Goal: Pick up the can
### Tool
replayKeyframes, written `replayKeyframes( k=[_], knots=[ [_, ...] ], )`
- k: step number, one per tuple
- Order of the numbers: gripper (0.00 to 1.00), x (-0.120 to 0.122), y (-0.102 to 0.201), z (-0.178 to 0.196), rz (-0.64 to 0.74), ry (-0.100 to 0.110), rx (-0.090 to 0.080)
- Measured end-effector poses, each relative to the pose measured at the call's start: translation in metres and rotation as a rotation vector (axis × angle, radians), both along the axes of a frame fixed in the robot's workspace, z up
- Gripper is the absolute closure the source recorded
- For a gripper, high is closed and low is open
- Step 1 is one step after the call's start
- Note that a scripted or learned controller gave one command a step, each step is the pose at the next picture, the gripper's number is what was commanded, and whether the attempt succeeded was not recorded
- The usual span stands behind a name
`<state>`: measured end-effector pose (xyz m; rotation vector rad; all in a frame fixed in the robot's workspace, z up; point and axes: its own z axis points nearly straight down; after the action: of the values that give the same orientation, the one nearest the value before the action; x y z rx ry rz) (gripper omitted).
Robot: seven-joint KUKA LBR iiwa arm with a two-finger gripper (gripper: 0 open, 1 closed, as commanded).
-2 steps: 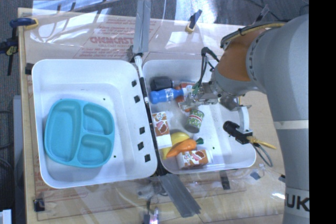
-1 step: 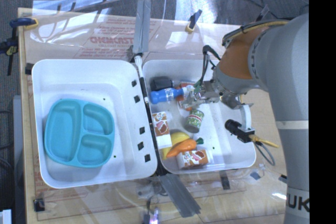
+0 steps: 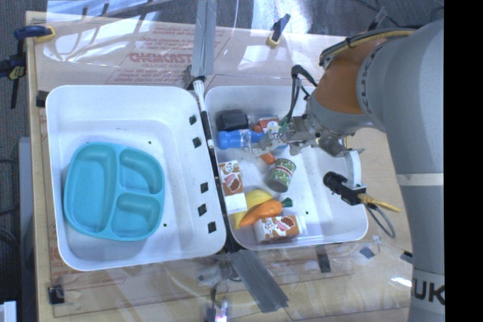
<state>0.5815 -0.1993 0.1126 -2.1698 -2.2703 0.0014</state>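
Can [image 3: 280, 174] lies tilted mid right bin [image 3: 343, 219], beside carrot [image 3: 262, 210] and blue bottle [image 3: 238, 139]. Gripper [image 3: 290, 133] hovers just above can's far side; grip state unreadable. Teal tray [image 3: 113, 191] sits in left bin [image 3: 75, 105].

The can [image 3: 280, 173] is small with a green label, lying tilted in the right bin's [image 3: 343, 219] middle.

The arm [image 3: 392, 87] ran off the right edge of the frame, so its base was cut away. The gripper [image 3: 290, 138], in the right bin [image 3: 332, 226], was too small and cluttered to read clearly. It covered part of the heap beside the blue bottle [image 3: 235, 139]. The labels on the can [image 3: 280, 174] and the cartons [image 3: 278, 228] were too blurred to read.
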Motion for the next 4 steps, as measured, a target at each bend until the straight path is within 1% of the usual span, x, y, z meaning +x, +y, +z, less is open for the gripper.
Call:
replayKeyframes(
  k=[1, 2, 3, 4],
  knots=[
    [0.0, -0.036, -0.01, -0.021, -0.031, 0.002, 0.001],
    [0.0, -0.018, -0.011, 0.022, -0.045, 0.001, 0.001],
    [0.0, -0.028, 0.025, -0.021, -0.103, 0.0, -0.001],
    [0.0, 0.017, 0.055, -0.021, -0.12, 0.002, 0.001]
  ],
)
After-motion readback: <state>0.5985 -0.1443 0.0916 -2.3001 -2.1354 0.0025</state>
